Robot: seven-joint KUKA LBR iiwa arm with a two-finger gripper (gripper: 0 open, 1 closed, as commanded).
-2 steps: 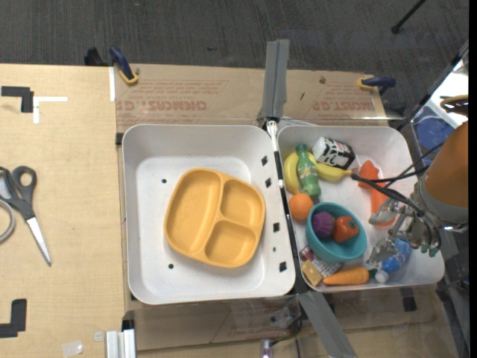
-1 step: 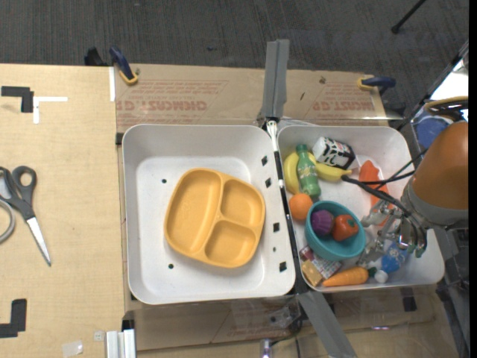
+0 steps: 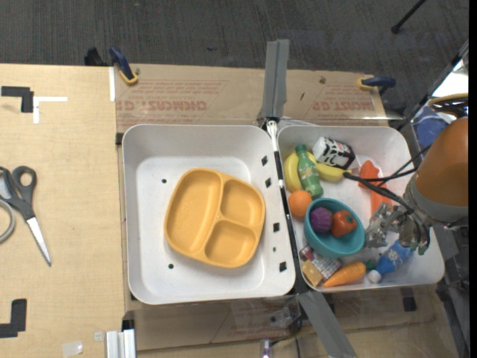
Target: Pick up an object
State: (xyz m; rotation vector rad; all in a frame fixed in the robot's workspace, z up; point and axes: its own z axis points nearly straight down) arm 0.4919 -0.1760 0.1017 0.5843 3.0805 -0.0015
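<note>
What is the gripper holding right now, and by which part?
Cannot be told: the gripper sits low in the right bin beside the teal bowl, with nothing visibly in it.

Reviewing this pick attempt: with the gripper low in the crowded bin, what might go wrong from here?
1. The gripper sits between the teal bowl and the blue bottle; closing may catch the bowl's rim or nothing.
2. Items are packed tightly; lifting might drag the carrot or tip the bowl.

Yellow tray [image 3: 215, 218], cluttered right bin [image 3: 399, 136]
</note>
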